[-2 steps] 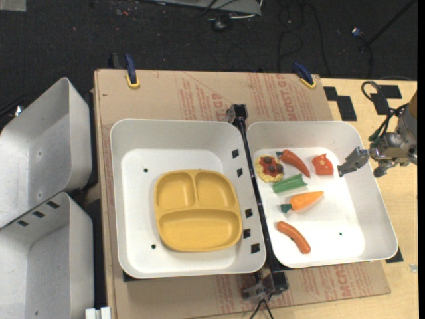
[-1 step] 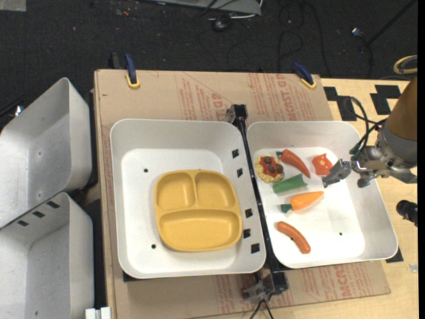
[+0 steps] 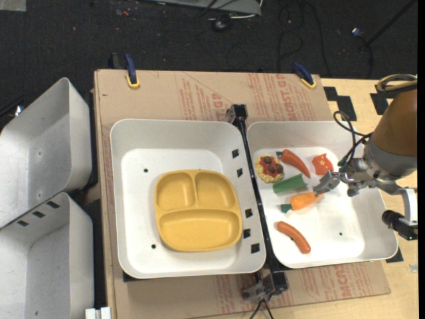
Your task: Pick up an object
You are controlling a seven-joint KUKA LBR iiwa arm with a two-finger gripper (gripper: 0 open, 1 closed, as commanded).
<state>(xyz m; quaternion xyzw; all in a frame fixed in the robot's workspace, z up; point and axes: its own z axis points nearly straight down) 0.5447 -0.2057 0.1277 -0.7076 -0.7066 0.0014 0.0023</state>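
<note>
So the end effector (image 3: 330, 182) sits low over the right bin (image 3: 345, 244), right by the orange carrot (image 3: 303, 202) and a red piece (image 3: 323, 163). Can't tell from this angle how it's set. Also in that bin: a green piece (image 3: 289, 185), a red chili-looking thing (image 3: 294, 160), a little pizza-like toy (image 3: 269, 168) and a sausage (image 3: 293, 236) nearer the front. The left bin (image 3: 133, 178) holds a yellow divided plate (image 3: 198, 210). The cardboard (image 3: 199, 92) on the table has red print, too mirrored and faint to read.
</note>
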